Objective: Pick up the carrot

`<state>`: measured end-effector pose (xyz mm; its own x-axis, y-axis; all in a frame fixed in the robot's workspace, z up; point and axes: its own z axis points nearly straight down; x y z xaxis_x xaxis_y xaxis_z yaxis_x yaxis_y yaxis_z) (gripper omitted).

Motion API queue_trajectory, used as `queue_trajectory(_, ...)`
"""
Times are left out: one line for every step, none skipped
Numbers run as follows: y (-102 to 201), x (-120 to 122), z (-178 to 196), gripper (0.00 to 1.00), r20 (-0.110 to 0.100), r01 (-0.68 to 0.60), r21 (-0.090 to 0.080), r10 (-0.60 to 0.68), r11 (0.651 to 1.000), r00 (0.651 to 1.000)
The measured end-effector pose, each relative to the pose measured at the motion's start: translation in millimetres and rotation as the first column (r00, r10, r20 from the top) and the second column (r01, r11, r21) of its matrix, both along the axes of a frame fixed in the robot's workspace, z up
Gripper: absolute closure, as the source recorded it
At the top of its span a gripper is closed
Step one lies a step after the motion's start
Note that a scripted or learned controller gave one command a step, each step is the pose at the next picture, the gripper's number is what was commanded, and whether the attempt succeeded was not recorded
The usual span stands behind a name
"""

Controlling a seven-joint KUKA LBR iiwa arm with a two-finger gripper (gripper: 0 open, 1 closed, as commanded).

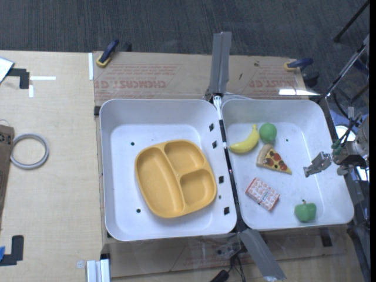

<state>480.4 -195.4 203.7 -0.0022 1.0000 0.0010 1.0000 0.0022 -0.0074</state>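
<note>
My gripper (311, 167) hangs low over the right side of the right bin (276, 102), reaching in from the right edge of the view. It is small and grey here, and nothing shows in its grasp. The nearest objects are a pizza slice (274, 160) to its left and a green apple (305, 211) below it, both clear of it. Further left in the same bin lie a banana (245, 141), a green round fruit (268, 132) and a red-and-white patterned packet (262, 193).
The left bin (117, 157) holds a yellow divided plate (175, 178). A roll of tape (28, 150) lies on the wooden bench at far left. Blue clamps (108, 53) pin cardboard behind the bins. A metal divider post (221, 63) stands between the bins at the back.
</note>
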Motion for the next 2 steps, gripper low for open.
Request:
queue_trajectory(-27.1, 65.5, -16.0, 0.0, 0.001, 0.115, -0.002, -0.115, 0.993, 0.993)
queue_trajectory(-27.1, 65.5, -16.0, 0.0, 0.001, 0.115, -0.002, -0.115, 0.993, 0.993)
